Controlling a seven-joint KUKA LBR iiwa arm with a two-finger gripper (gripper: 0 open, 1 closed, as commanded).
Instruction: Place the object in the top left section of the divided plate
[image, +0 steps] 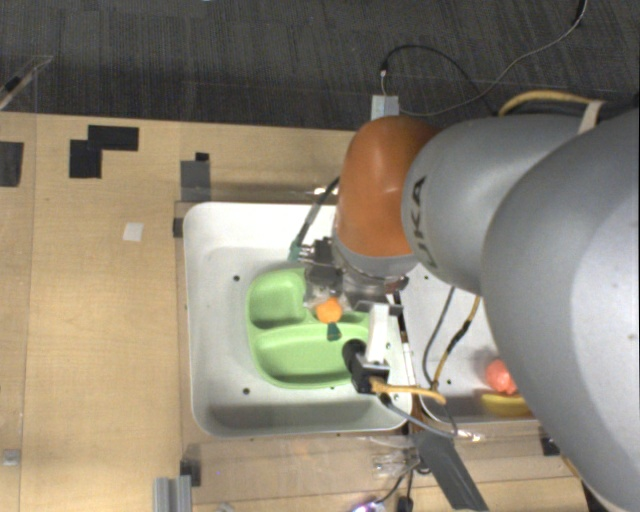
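At the left lies bare wooden desk (100, 330), then the left white bin (215, 330) with a green divided plate (290, 350) lying in it. The plate's smaller upper-left section (275, 297) is a rounded pocket, and a wide lower section runs below it.

Just right of that pocket, a small orange object (327, 311) sits at the plate's upper right part, directly under the wrist. It looks round, smooth and bright, with no clear long axis.

The tool (340, 295) hangs right over it, mostly hidden by the arm's orange band (375, 190), so whether it is parted, closed or clamped on the object cannot be told. The target pocket lies a short way left of the object.

Farther right, the second bin (470, 395) holds a pinkish piece (498, 377) and a yellow one (505, 404).
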